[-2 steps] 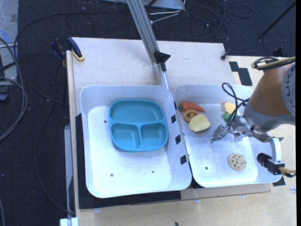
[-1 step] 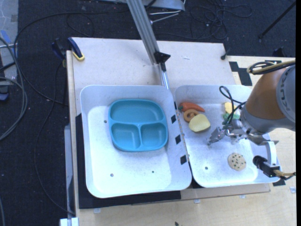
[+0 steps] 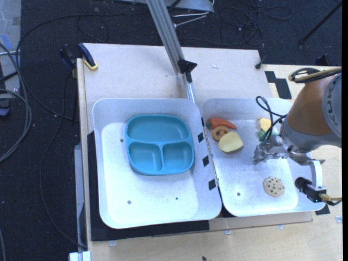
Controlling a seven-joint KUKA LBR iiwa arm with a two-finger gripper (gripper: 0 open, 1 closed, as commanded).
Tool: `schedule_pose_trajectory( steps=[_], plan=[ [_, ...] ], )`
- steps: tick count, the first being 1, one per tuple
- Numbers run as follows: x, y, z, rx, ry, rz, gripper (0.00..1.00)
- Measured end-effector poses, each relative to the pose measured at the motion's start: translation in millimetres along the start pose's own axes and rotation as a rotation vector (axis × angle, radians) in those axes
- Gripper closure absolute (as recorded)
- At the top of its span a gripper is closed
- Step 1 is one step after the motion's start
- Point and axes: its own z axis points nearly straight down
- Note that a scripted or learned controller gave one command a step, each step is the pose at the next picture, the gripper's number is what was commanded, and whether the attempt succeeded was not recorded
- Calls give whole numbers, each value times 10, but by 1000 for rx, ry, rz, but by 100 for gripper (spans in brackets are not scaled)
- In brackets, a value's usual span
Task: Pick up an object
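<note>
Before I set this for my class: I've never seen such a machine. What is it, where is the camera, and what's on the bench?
A single camera looks down at a slant on a bench with two shallow white bins. The grey robot arm with an orange band reaches in from the right; its two-finger gripper hangs over the right bin. The left bin holds a blue divided plastic tray. The right bin holds an orange toy carrot, a yellow toy fruit piece and a round speckled cookie. I see nothing gripped.

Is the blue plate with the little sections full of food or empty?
Empty. The blue plate in the left bin shows bare blue in all three sections; the food lies in the right bin.
</note>
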Motion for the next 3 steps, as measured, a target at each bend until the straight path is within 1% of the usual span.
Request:
schedule_pose_trajectory(
  steps=[1,2,3],
  plan=[
    [-21,-80,-560,3,3,-1,100],
    [-26,-61,-1093,3,3,-5,100],
    [529,-62,-1227,6,7,-11,100]
  ],
)
